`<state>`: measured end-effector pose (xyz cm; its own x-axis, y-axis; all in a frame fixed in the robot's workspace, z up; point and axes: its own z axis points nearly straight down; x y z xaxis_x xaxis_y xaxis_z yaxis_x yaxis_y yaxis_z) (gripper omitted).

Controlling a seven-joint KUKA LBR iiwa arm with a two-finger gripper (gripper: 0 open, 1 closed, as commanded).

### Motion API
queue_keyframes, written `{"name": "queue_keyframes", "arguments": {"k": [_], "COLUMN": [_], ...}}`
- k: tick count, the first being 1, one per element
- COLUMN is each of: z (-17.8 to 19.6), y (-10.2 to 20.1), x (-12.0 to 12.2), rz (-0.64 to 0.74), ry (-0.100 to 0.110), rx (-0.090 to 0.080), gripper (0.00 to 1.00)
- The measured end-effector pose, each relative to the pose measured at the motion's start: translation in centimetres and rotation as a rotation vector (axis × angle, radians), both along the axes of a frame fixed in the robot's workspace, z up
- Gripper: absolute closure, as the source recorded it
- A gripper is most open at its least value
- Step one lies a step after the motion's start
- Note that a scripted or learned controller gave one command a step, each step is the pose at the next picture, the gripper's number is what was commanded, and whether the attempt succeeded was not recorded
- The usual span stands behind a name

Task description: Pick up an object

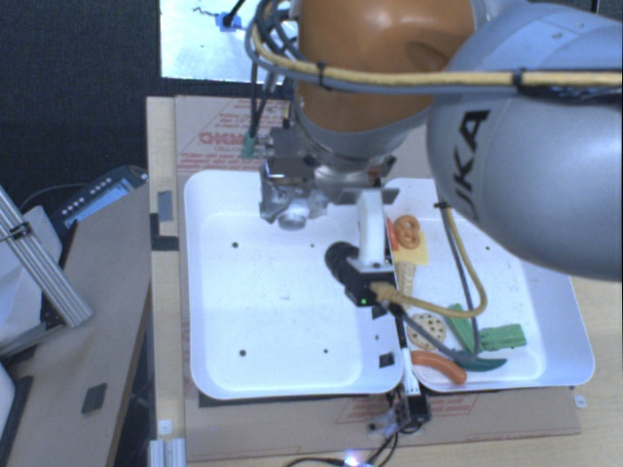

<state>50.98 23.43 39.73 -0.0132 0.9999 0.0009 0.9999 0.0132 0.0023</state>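
Two shallow white bins sit side by side on the counter (pixel 163 358). The claw (pixel 289 207) hangs low over the far part of the bin on the view's left (pixel 253 358), close to its back wall, under the bulk of the grey arm (pixel 526 163). The wrist covers the claw's tip from this angle, so I cannot tell how far open it is, and nothing shows in its grip.

The things worth picking up all lie in the bin on the view's right (pixel 545 309), well apart from the claw. A round orange biscuit (pixel 406 229) rests on a yellow slice (pixel 417 253) near the dividing wall. A round cracker (pixel 425 329) lies nearer the front, with a green block (pixel 502 337) beside it. An orange carrot (pixel 438 366) lies along the near rim, touching what may be a dark green pod (pixel 479 361).

The main risk, as I judge it, is that the claw closes where it is and comes up with nothing, since the floor beneath it looks bare. If it crosses to the other bin on a low path, the wall between the bins could catch it. The pieces near the front lie crowded, so a grasp there might nudge a neighbour aside or pinch two at once. The flat cracker also gives little to hold.
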Motion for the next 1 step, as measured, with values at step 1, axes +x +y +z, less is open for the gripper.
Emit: {"name": "queue_keyframes", "arguments": {"k": [1], "z": [-5.94], "y": [-0.01], "x": [-0.08], "rz": [-0.012], "ry": [0.006], "rx": [-0.003], "gripper": [1.00]}}
